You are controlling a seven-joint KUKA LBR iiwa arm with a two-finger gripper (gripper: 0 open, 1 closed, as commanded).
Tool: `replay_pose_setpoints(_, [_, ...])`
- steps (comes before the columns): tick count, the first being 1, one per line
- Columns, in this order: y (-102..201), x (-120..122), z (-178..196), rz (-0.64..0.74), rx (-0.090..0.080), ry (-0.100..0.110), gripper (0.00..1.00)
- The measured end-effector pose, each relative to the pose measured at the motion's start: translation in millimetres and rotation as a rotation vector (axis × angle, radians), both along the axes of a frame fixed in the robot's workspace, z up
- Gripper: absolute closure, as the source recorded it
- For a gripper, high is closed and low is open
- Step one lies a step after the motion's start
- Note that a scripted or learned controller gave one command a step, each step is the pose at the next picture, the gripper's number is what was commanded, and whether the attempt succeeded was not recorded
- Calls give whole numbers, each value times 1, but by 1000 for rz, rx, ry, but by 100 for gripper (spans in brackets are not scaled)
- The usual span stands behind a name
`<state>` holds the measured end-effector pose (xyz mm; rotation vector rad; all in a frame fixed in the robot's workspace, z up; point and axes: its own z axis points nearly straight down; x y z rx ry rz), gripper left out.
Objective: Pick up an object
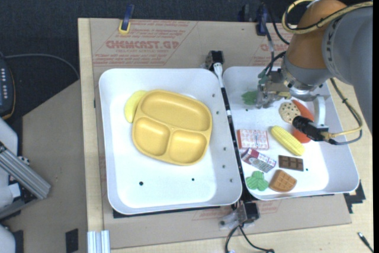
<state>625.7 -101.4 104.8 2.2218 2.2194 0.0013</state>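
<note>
My gripper [267, 92] reaches down into the far left part of the right bin [337, 178]. A green leafy toy [251, 96] lies just to its left, touching or nearly touching it. Close on the gripper's right lie a speckled cookie [288, 109] and an orange carrot [302, 108]. Farther forward in the bin are a yellow corn cob [286, 140], a red toy [301, 132], a red-and-white packet [253, 139], a candy wrapper [259, 159], a chocolate bar [291, 163], a green broccoli piece [256, 181] and a waffle [282, 181].
The left bin [118, 175] holds a yellow divided plate [172, 126] with a yellow piece [132, 105] tucked under its far left edge. A black divider rail [228, 121] runs between the bins. The arm and its cables [331, 38] overhang the right bin's far corner.
</note>
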Motion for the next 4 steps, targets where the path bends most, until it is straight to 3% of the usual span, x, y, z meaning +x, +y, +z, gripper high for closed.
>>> replay_pose_setpoints(2, [7,6,116,2,-1,-7,100])
replay_pose_setpoints(4, [80,-72,131,5,3,5,100])
